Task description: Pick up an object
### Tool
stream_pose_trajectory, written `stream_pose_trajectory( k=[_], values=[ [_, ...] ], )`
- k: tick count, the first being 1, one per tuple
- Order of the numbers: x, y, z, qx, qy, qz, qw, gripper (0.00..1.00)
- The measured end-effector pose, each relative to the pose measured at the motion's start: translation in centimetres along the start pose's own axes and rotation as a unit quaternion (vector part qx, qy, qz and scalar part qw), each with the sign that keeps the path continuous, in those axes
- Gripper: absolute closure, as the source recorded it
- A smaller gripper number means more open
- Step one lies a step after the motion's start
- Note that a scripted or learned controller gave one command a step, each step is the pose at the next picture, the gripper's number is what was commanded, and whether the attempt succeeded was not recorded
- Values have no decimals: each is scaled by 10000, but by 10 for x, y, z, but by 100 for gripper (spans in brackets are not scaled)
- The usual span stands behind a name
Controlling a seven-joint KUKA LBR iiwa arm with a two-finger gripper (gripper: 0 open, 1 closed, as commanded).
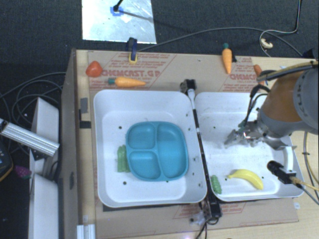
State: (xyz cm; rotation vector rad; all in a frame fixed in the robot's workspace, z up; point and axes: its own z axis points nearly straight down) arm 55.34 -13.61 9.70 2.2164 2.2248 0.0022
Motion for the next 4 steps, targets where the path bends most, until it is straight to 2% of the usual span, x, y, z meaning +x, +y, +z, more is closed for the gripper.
stream_pose_trajectory(
  k=[1,2,3,4],
  values=[
    [-1,1,-11,-7,-3,-6,10000,100],
    [-1,1,-11,-7,-3,-6,10000,0],
    [-42,36,-163,-31,-18,-2,10000,0],
    [-71,-23,-44,28,0,16,10000,0]
  ],
)
